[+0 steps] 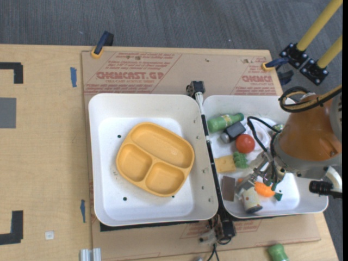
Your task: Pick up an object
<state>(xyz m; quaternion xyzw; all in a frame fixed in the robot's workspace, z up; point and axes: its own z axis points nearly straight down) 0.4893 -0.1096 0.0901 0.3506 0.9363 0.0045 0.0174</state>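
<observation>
Down at the worktop's (43, 200) front edge lies a green piece (277, 250). Over the right bin (312, 204) the claw (261, 179) hangs just above an orange toy (264, 188) among the clutter; whether it is released or clenched, I cannot tell. Red print on the cardboard (174, 69) reads "CHEMCAST".

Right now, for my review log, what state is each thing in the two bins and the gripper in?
yellow divided plate: flat, upright, alone in the left bin.
green bottle: on its side, right bin.
red ball: resting beside the bottle.
orange toy: lying below the gripper.
gripper: low over the right bin's clutter; grasp cannot be told.
</observation>
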